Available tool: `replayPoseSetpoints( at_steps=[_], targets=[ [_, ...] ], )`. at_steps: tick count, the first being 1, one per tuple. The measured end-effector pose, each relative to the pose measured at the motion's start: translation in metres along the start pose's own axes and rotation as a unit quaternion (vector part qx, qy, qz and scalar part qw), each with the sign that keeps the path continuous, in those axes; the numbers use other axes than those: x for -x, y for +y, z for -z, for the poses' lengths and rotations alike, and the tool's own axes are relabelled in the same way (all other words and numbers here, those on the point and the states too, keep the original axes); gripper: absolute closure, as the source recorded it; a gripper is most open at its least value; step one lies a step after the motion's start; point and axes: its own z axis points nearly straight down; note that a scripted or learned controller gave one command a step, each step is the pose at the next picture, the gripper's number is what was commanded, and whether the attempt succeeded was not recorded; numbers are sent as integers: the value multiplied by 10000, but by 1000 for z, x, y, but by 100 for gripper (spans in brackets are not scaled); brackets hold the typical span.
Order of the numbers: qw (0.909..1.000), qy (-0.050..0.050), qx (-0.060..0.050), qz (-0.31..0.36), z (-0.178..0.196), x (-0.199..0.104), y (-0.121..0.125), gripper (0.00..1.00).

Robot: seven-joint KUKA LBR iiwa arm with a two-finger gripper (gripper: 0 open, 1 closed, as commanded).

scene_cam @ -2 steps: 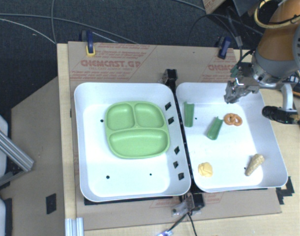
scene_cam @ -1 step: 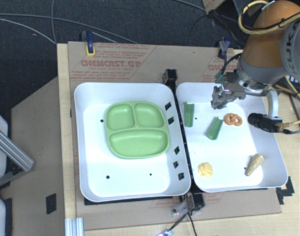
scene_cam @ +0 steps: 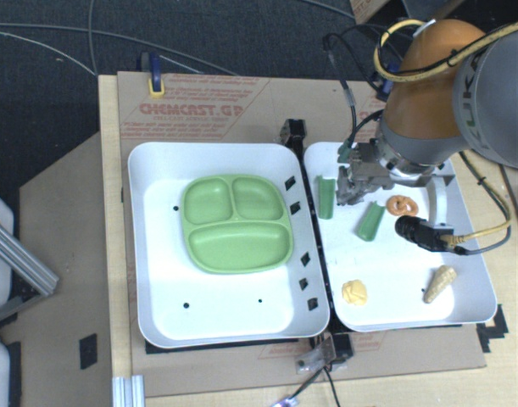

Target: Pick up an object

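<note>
My gripper point(scene_cam: 349, 192) hangs low over the back left part of the right bin point(scene_cam: 394, 312). A green stick point(scene_cam: 325, 198) lies just left of it, close to the bin's left wall. A second green stick point(scene_cam: 370, 222) lies tilted just below and right of the gripper. A small brown pretzel point(scene_cam: 401, 204) sits to the right, partly under the wrist. Nothing shows between the gripper's tips.
A yellow lump point(scene_cam: 354, 292) and a beige cone-shaped piece point(scene_cam: 439, 284) lie near the right bin's front. The left bin point(scene_cam: 157, 295) holds a green divided plate point(scene_cam: 237, 224). A black divider with clips point(scene_cam: 303, 253) runs between the bins.
</note>
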Motion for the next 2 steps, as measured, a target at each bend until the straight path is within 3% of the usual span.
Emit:
replayPoseSetpoints(
  at_steps=[2],
  targets=[
    [10000, -2, -4, -2, -6, -100, -54, 100]
  ],
)
